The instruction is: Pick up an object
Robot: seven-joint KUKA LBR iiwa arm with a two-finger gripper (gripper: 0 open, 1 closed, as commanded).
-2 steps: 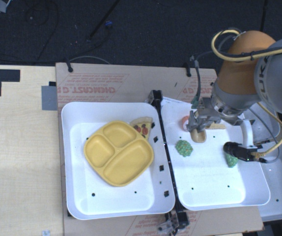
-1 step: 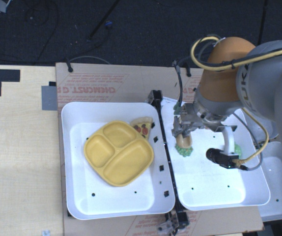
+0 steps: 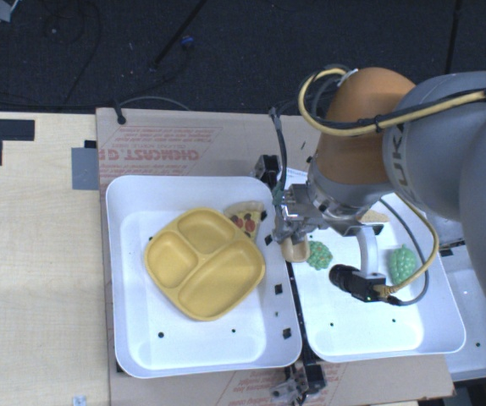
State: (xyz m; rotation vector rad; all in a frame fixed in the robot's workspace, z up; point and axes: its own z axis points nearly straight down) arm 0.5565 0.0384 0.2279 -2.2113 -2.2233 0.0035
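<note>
Objects for picking lie in both bins: a green bumpy piece (image 3: 319, 255) and a tan piece (image 3: 295, 249) sit in my right bin (image 3: 395, 341) close to its left wall, another green bumpy piece (image 3: 403, 265) lies further right, and a pizza slice toy (image 3: 245, 217) rests against the far edge of the yellow divided plate (image 3: 205, 263) in the left bin (image 3: 192, 353). My gripper (image 3: 292, 227) hangs low over the divide between the bins, just above the tan piece; I cannot tell how its jaws stand. Near halves of both bins offer bare white floor, while my wrist crowds the far left corner of the right bin
</note>
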